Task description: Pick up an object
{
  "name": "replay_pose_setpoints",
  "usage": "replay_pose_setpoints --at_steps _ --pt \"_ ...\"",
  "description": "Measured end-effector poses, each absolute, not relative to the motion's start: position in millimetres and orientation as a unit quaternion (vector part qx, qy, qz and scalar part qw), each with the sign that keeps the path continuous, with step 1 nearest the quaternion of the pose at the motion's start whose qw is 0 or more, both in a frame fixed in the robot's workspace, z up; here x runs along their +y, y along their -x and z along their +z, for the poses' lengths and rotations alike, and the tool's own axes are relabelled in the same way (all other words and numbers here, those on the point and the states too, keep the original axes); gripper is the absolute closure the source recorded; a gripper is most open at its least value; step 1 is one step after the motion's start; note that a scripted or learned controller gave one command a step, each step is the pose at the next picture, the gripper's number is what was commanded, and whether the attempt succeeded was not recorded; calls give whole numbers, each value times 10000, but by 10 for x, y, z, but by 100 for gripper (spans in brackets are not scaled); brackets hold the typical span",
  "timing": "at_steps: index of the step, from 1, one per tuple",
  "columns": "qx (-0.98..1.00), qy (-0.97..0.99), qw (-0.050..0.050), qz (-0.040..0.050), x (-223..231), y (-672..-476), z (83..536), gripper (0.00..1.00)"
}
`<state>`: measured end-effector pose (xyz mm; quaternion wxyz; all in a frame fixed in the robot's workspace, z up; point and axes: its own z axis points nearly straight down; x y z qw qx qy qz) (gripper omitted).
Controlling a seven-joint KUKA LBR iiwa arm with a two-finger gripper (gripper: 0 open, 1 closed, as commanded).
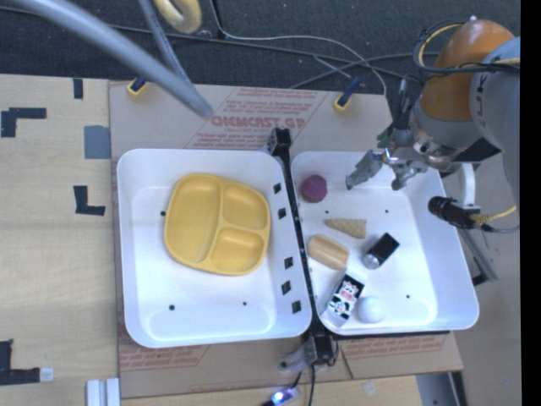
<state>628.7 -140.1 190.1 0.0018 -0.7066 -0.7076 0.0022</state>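
My gripper (377, 173) hangs over the back of the right bin (439, 252), with its fingers spread and nothing between them. A purple ball (314, 187) lies to its left near the divider. Below it lie a tan cone (347, 226), a tan bread roll (327, 250) and a black and silver cylinder (381, 249). Near the bin's front sit a black-and-white cow-print carton (345, 300) and a white ball (370, 309).
The left bin (135, 252) holds a yellow divided plate (217, 223). A grey pole (110, 36) slants across the top left. Cables trail over the dark area behind the bins. A black connector (452, 211) sticks out at the right bin's right rim.
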Motion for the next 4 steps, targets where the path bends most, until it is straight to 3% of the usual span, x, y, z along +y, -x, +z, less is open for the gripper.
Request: replay_pose_setpoints --at_steps 2,3,4 --pt "-7076 7066 17 21 -1438 -6196 878 0" --pt "-7079 7063 7 12 -1432 -6205 1008 100" --pt "-7075 7067 -17 -9 -1453 -6206 1639 100"
